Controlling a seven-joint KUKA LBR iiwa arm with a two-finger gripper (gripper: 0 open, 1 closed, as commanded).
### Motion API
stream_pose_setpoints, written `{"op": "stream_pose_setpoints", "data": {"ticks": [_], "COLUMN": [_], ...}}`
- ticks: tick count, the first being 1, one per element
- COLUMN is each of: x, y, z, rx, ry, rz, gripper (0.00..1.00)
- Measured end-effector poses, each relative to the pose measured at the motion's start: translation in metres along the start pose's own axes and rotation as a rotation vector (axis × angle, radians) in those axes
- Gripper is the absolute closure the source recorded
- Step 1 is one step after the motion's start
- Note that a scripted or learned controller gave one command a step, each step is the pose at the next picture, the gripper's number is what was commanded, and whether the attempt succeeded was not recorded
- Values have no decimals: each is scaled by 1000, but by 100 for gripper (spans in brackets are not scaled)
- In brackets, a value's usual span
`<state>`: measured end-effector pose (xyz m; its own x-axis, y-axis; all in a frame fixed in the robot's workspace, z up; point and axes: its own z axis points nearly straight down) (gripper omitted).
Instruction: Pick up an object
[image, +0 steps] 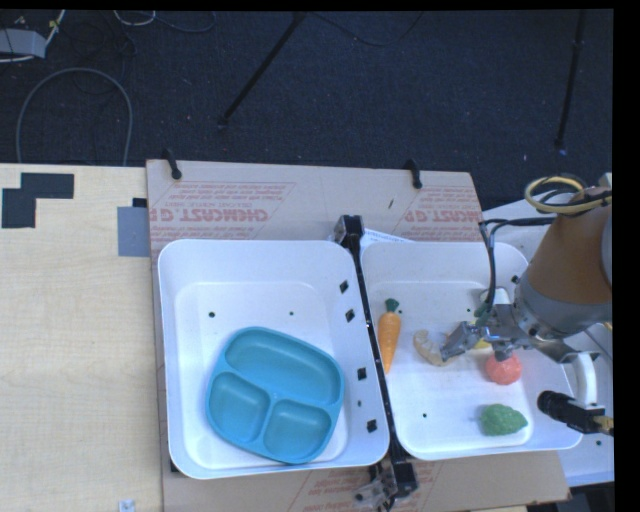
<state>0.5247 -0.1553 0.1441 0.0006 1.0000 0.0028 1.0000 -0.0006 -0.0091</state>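
My gripper (477, 347) hangs low in the right bin (440, 275), near its middle right, with its fingers spread open. A pale beige toy piece (428, 349) lies just left of the left finger (455, 344). A red round toy (504, 370) sits just below the right finger. Nothing shows clearly gripped between the fingers. An orange carrot with a green top (388, 334) lies along the bin's left side. A green broccoli-like toy (501, 420) rests near the front right corner.
The left bin (190, 280) holds a blue divided plate (275, 393) in its front half. A black divider (362, 330) runs between the bins. Cardboard (300, 205) lies behind them, and a wooden benchtop (70, 340) spreads to the left.
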Motion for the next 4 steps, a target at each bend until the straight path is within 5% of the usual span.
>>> {"op": "stream_pose_setpoints", "data": {"ticks": [1, 2, 4], "x": [1, 0, -10], "y": [-1, 0, -5], "z": [54, 41, -79], "rx": [-2, -3, -9], "ry": [0, -1, -3], "rz": [0, 6, -1], "gripper": [0, 100, 100]}}
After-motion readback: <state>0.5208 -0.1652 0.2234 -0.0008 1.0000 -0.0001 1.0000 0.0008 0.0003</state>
